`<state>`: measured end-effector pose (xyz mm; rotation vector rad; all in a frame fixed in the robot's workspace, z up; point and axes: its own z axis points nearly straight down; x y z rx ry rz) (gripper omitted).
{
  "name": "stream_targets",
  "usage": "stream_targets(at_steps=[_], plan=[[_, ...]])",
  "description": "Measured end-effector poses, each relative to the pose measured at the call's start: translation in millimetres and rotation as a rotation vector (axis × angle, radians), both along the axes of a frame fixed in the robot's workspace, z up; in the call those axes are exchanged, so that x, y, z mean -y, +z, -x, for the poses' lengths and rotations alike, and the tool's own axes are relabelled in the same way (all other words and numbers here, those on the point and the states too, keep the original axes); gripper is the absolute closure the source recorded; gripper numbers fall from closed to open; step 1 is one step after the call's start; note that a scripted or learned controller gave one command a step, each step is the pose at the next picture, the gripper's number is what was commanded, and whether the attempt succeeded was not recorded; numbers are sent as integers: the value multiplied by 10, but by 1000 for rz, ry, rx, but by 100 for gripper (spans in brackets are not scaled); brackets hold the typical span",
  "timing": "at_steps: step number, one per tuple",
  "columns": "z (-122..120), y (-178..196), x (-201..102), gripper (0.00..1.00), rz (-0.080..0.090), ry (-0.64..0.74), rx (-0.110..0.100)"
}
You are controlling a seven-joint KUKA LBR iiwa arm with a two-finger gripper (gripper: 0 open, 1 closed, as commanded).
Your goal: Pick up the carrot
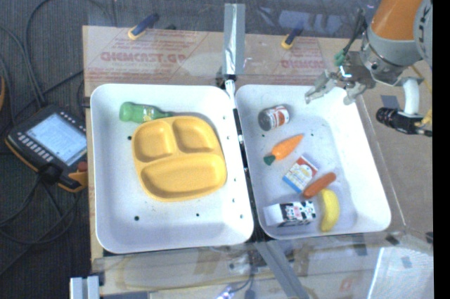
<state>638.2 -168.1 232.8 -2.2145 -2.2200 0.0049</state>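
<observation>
From the camera above the bench, my pincer point(330, 88) hangs over the far edge of the right bin point(373, 150), near its far right corner, with both fingers spread apart and nothing between them. The carrot point(285, 148) lies in that same bin, around its middle and a little toward the left wall, slanted so its green end points to the near left and its orange body to the far right; it is well apart from my fingers. A small can point(273, 117) lies on its side just beyond the carrot. On the near side of the carrot sits a small box point(300, 174), with a red sausage-shaped piece point(320, 184) touching it, then a banana point(329, 210) and a black-and-white carton point(295, 212) along the near edge. In the left bin point(105, 171), a yellow divided tray point(180, 155) covers the middle, and a green bottle point(138, 112) lies by its far left corner.
</observation>
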Motion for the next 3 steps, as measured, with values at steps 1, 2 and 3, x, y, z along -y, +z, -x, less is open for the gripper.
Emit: stream_targets(at_steps=[1,2,3], plan=[[263,-956,-363,0,2,-40,-1],[440,-1431,-529,0,2,-257,14],[439,-1350,-533,100,-1,-257,12]])
